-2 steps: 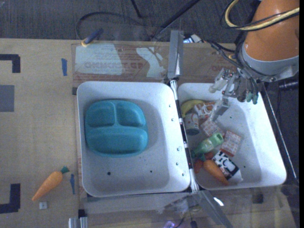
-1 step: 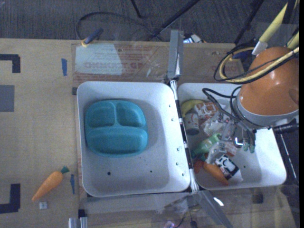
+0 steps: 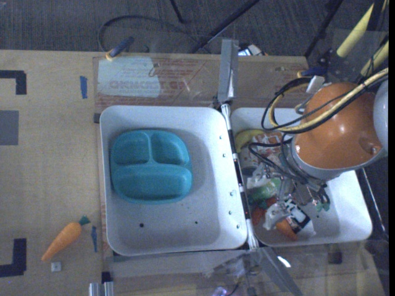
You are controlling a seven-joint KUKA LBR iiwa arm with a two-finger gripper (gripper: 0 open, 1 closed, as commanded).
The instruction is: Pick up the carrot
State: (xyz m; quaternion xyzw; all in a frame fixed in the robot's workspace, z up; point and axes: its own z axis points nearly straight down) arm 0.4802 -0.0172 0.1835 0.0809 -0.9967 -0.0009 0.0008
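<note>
An orange toy carrot (image 3: 62,240) with a green top lies on the wooden bench at the lower left, outside both bins. My gripper (image 3: 294,207) hangs low over the front of the right bin (image 3: 355,217), in among a heap of small items, far to the right of that carrot. A small orange piece (image 3: 285,228) pokes out just below the gripper; I cannot tell what it is. The arm's orange band (image 3: 336,128) and its cables hide much of the right bin.
A teal divided plate (image 3: 150,164) lies in the left bin (image 3: 185,233). The right bin holds a yellow item (image 3: 245,138), a green item (image 3: 262,190) and other small clutter. The two bins meet at a ridge (image 3: 237,177). Blue tape marks (image 3: 83,86) dot the bench.
</note>
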